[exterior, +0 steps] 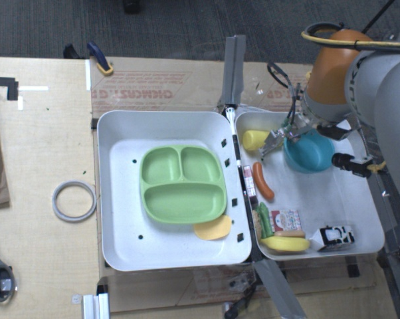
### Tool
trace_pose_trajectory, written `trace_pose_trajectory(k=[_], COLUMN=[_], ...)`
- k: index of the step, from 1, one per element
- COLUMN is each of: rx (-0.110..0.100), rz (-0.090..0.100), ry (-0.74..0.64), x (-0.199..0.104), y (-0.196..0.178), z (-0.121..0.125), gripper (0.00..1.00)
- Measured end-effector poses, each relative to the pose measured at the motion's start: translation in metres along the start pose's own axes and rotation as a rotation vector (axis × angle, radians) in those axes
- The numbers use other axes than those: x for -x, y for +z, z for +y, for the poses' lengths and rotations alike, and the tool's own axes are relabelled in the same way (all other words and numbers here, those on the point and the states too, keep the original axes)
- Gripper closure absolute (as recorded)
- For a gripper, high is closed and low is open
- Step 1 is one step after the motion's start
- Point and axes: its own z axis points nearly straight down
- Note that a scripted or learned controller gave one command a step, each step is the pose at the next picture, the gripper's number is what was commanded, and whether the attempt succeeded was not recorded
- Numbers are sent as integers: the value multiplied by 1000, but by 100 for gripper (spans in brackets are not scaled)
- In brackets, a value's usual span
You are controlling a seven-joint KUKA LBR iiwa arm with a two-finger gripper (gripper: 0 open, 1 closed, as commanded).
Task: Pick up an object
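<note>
- Worktop (40,151) of pale wood is seen from above at a slant, bearing two shallow white bins side by side.
- Left bin (113,198) holds a green divided plate (183,183), with a flat yellow piece (213,228) touching the plate's near edge.
- Right bin (359,211) holds a yellow cup (255,139), an orange sausage (263,181), a green item (264,220), a small printed packet (286,219), a banana (286,244), a small black and white object (337,236) and a blue bowl (309,152).
- Arm (359,65) is seen reaching in from the right, its claw (284,135) lowered at the far end of the right bin, between the yellow cup and the blue bowl.
- How far the claw is opened cannot be told, and nothing is clearly seen held in it.
- Step in hand is judged to be the descent toward a grasp, with the blue bowl or the yellow cup as the likely target.
- Next move would call for closing on one rim and a straight lift.
- Room is tight there: the bin's far wall and the divider (240,171) between the bins lie close by.
- Open floor is seen in the middle of the right bin, near the sausage.
- Grey ring (74,200) lies well apart on the worktop, left of both bins.
</note>
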Motion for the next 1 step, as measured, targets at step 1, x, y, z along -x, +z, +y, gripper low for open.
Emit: trace_pose_trajectory(k=[1], rx=[3], rz=[-1], ry=[105], x=[61], y=[-70], z=[-24], gripper=[0])
